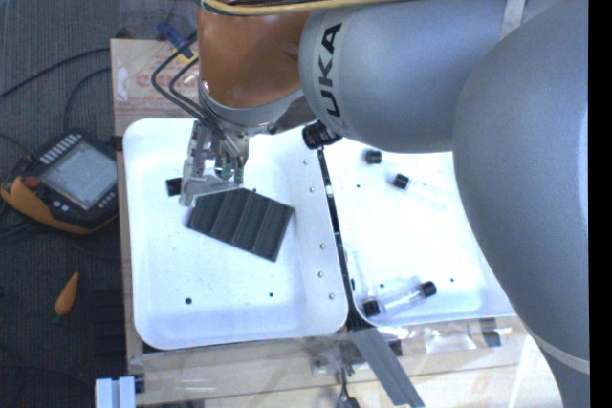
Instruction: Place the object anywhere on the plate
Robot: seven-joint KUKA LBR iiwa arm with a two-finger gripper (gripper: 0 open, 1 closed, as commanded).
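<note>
Large grey arm (pixel 459 53), smooth rounded casing, with black "UKA" lettering visible on the shell. Glossy orange band (pixel 251 29) above the wrist. Yellow and black cables along the top of the casing, strapped with a pale tie. Small metallic gripper (pixel 212 169) below the wrist, silver-grey with green detail.

The worktop (pixel 143 62) beneath me is showing pale wood at its far left corner and along its near edge. It is carrying two shallow white bins side by side, touching along their inner walls: the left bin (pixel 153 301) and the right bin (pixel 430 301). Red markings are showing on the wood beyond the left bin.
</note>
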